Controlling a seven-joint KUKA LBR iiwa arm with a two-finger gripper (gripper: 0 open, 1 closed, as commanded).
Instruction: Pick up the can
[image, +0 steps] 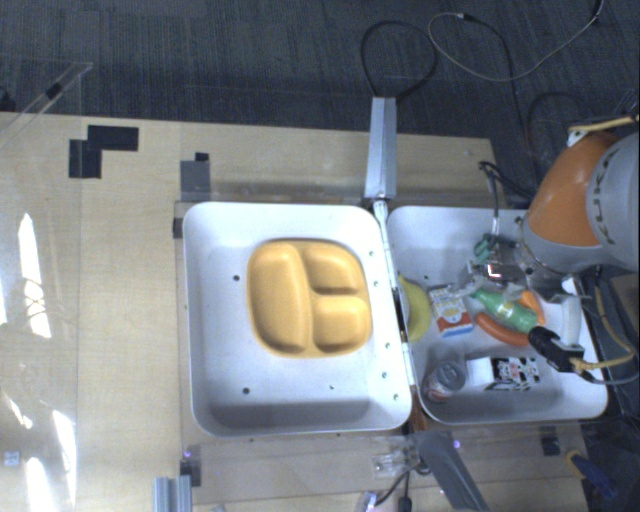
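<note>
The can (447, 377) stands upright in the near left corner of the right bin (430, 240), its grey lid facing up. My gripper (492, 266) hangs over the far middle of that bin, above and behind the clutter and well away from the can. The arm's orange band (563, 203) and grey wrist come in from the right. Nothing can be made out in the gripper.
Beside the can lies a white printed box (515, 371). A green bottle (506, 307), an orange carrot-like piece (497, 329), a small carton (453, 310) and a yellow item (416, 308) crowd the bin's middle. The left bin (210, 300) holds a yellow divided plate (308, 297).
</note>
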